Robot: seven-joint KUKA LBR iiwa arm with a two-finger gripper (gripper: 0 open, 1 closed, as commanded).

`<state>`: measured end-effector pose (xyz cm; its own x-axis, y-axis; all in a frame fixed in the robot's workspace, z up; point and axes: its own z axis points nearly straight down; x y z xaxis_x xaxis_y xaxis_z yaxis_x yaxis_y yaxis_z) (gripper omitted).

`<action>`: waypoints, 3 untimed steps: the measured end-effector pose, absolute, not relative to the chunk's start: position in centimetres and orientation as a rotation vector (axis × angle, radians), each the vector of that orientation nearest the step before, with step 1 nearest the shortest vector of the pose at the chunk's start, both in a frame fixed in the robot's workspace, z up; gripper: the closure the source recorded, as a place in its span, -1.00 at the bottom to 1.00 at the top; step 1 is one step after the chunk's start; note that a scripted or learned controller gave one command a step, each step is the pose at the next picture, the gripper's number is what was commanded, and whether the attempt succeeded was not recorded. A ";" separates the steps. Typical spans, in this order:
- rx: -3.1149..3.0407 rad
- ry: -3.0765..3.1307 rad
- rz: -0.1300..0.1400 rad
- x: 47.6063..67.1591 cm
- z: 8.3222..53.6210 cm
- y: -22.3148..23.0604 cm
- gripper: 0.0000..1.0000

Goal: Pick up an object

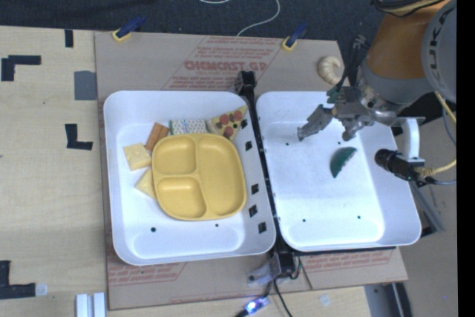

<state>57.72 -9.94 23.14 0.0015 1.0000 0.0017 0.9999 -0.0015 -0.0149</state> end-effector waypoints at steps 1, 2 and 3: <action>-2.218 -2.222 0.002 58.0 23.9 -9.9 -1.00; -2.217 -2.219 0.007 58.5 18.4 -9.1 -1.00; -2.217 -2.220 0.008 59.3 13.4 -9.4 -1.00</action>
